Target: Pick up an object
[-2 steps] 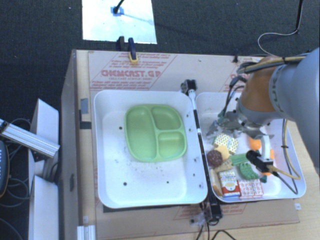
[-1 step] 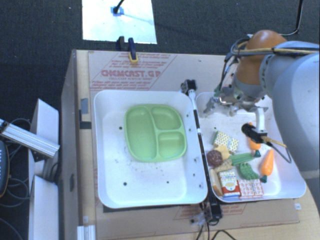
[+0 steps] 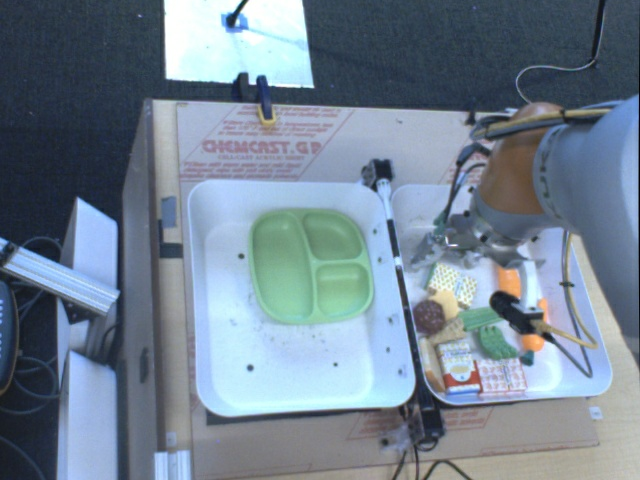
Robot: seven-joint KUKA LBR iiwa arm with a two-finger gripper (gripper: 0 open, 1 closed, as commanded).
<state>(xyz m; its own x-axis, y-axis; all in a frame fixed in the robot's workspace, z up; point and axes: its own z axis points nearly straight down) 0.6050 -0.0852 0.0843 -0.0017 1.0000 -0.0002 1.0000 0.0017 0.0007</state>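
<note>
hovering low over the upper part of the right shallow white bin [image 3: 590,363], the end effector [image 3: 447,240] is seen; its state cannot be told. the yellow checkered packet [image 3: 452,284] lies just below it, toward the near rim.

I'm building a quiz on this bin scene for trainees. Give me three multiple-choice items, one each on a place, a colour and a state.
1. Where does the divided plate lie?
A. in the left bin
B. in the right bin
C. on the cardboard

2. What colour is that plate?
A. red
B. green
C. blue

3. How does the plate lie?
A. upside down
B. on edge against a wall
C. flat, compartments facing up

Answers:
1 A: it sits inside the left bin's white walls.
2 B: its whole surface is pale green.
3 C: all three hollows face the camera.

The claw hangs over the right bin, above the small objects.
</note>
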